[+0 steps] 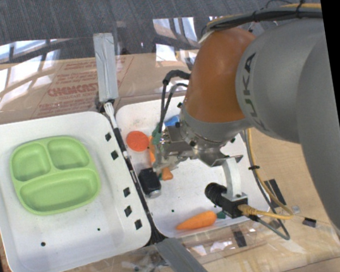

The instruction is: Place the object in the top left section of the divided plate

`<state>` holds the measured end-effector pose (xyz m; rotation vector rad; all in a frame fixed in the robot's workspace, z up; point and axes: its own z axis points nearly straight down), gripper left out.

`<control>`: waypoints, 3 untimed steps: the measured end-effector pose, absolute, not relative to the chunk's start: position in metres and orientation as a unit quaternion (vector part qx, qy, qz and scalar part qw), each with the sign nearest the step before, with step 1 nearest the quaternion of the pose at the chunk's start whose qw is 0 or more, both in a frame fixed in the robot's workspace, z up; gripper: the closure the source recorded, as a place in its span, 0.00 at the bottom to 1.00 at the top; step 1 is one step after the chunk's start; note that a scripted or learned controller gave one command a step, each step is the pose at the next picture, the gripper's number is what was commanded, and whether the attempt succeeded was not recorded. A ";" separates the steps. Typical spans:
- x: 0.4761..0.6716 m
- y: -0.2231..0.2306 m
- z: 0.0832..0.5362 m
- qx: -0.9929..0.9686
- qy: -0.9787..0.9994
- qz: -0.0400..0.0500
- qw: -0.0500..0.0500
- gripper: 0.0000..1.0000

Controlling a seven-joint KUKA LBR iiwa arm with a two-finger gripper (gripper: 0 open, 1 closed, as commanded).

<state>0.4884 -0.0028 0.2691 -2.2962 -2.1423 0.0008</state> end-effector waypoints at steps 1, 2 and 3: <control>0.475 0.028 0.190 -0.809 -0.587 0.003 0.003 1.00; 0.476 0.082 0.285 -0.714 -0.700 0.000 0.001 1.00; 0.474 0.099 0.130 -0.718 -0.696 0.004 0.003 1.00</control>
